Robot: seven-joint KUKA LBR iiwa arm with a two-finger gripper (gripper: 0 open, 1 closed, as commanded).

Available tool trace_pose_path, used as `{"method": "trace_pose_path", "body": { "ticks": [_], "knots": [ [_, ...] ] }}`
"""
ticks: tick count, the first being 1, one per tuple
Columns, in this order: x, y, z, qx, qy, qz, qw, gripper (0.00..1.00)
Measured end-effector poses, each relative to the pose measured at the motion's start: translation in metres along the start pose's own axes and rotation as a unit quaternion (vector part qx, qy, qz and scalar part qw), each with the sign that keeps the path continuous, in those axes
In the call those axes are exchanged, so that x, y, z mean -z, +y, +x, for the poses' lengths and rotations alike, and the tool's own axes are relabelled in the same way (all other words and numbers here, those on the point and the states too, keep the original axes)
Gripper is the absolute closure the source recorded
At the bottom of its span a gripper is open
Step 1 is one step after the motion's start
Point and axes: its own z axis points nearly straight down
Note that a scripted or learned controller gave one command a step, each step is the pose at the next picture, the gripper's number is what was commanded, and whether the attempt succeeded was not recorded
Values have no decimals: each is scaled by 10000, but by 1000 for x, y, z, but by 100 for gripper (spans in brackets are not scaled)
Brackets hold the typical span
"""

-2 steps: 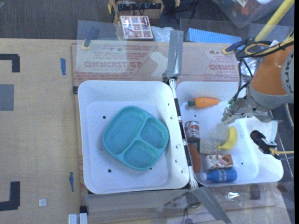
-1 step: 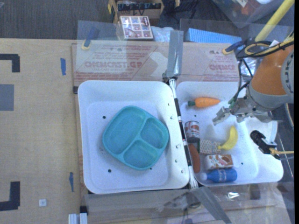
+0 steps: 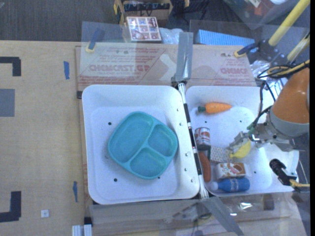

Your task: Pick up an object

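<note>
A yellow object [image 3: 242,150], small, smooth and rounded like a toy lemon or banana end, lies in the right bin [image 3: 246,116] directly under the gripper [image 3: 241,144], and we judge it the likeliest target; it sits at the fingertips, a touch to their near side, its long axis hard to read because the metal hides part of it. Whether the pincer is apart or clamped on it we cannot tell from this slant. Starting nearest us in that bin, we see a blue bottle [image 3: 233,185] lying on its side, glossy plastic, long axis left to right, with a small printed carton [image 3: 232,169] just beyond it. Along the left wall lies a slim red tube [image 3: 205,165], then a speckled grey packet [image 3: 219,154] and a labelled can [image 3: 202,135]. Farther still rests an orange carrot [image 3: 215,107], tapered, pointing right, well apart from the gripper. In the left bin [image 3: 98,107] a teal divided plate [image 3: 142,144] with three compartments lies flat, matte and smooth.
</note>
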Motion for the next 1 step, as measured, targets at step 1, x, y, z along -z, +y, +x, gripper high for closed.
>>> {"method": "trace_pose_path", "body": {
  "ticks": [1],
  "knots": [
    [11, 1, -2, -21, -7, -29, 10000, 100]
  ]
}}
